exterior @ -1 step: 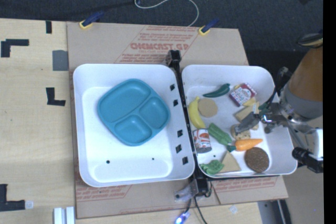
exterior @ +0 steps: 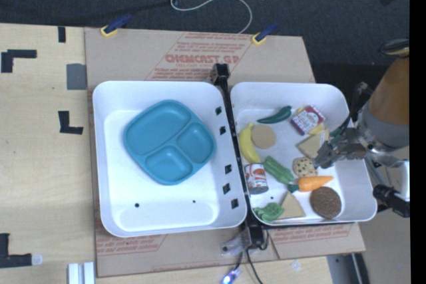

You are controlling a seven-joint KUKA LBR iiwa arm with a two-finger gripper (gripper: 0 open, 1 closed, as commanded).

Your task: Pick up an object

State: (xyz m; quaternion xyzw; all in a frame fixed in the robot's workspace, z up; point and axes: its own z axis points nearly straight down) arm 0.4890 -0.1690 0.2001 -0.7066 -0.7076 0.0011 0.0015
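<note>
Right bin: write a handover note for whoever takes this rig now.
Gripper: low over the right bin, near its right side, by the cracker and cookie; grip state unclear.
Things: toy food all in the right bin, including banana, carrot and can. Blue plate lies in the left bin.
Done: nothing visibly lifted.
Left: grasp one item and raise it.

We see L bin (exterior: pixel 106 143) w/ blue divided plate (exterior: pixel 170 141). R bin (exterior: pixel 336 98) has toy food: banana (exterior: pixel 247 143), green pepper (exterior: pixel 275 116), carrot (exterior: pixel 314 182), brown cookie (exterior: pixel 325 201), small can (exterior: pixel 256 177). Gripper (exterior: pixel 327 151) sits over R bin's right side, near cheese wedge (exterior: pixel 310 144).
</note>
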